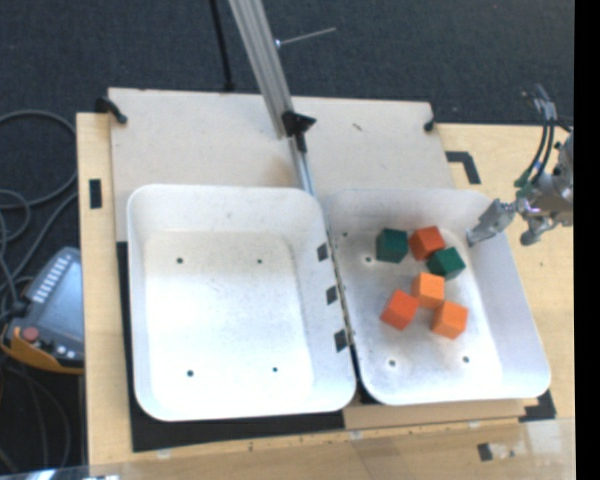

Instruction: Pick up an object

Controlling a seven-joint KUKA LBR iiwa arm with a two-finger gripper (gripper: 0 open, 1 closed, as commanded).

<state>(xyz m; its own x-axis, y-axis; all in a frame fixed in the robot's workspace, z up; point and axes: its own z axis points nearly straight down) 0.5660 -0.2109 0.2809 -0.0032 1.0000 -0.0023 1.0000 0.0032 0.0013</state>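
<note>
The jaws (510,224) hung at the far edge of the right-hand bin (520,363), spread apart with nothing between them, one finger slanting down toward the bin's rim and the other just beside it nearer the wrist. From where they sat, all the blocks lay off to one side and a little ahead, well inside the bin and clear of the fingers. Nearest to the jaws was a green block (446,261), tucked against an orange block (426,241); another green block (391,245) stood just past that one, a small gap between them. Farther from the jaws, three more orange ones made a loose bunch: one (430,288) touching its neighbour (449,319), and a third (400,309) close against the first. I judged the open stance sensible, since the arm had not yet settled over any block and would need the gap to straddle one. The crowding looked like the trouble: with the nearest green block pressed against orange, a finger coming down might land on the neighbour rather than slip beside it. The lone green block farther off seemed the easier take. The left-hand bin (155,388), well away from the jaws, played no part, and both bins sat squarely on the pale surface (380,133).
</note>
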